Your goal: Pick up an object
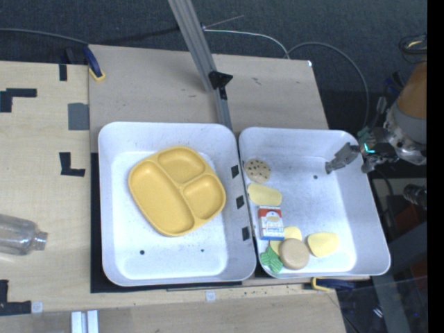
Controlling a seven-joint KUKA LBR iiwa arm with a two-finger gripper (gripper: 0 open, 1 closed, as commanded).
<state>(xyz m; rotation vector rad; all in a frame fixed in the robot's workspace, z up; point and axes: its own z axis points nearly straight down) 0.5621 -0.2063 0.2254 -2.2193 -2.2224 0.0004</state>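
We cannot make out much of the grey arm with its orange band [415,96]: the view's right edge cuts it off, leaving the wrist and the two-finger gripper [345,157]. The gripper is small and dark against the white plastic right bin [313,139], and we cannot tell how far apart its tips stand; we see nothing between them. It sits over the bin's right rim, apart from every object.

The objects lie to the gripper's left and below it in the view. Furthest up is a round speckled cookie [257,167], then a pale yellow soft block [265,194], then a small red and white carton [271,222]. Below those sit a tan round bun-like piece [295,253], a yellow lemon-shaped piece [323,243] and a green ribbed scrap [270,259], partly hidden under the bun.

Far left of the gripper, the white left bin [109,186] holds a yellow three-compartment plastic tray [177,189]. A clear plastic bottle [21,234] is cut off at the left edge.
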